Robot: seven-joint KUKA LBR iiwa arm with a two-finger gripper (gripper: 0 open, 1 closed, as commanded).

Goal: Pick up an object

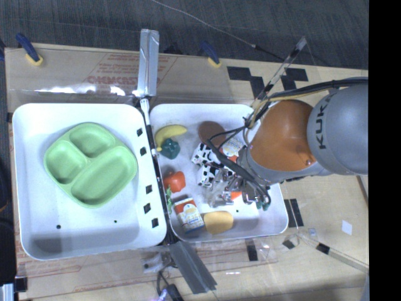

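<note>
My gripper [227,192] is down inside the right bin [188,113], low among the objects near its middle right. The orange band and grey wrist hang over it and hide its fingers. Just to its left lies a black-and-white spotted toy [203,158]. Around it I see a yellow banana [170,132], a teal toy [169,147], a brown round object [210,131], a red tomato-like piece [176,181], a small carton with an orange label [188,214] and a yellow bun-like piece [217,221].
The left bin [37,231] holds a green divided plate [91,163]. A metal divider [148,61] stands between the bins at the back. Cables [282,68] run from the arm toward the upper right.
</note>
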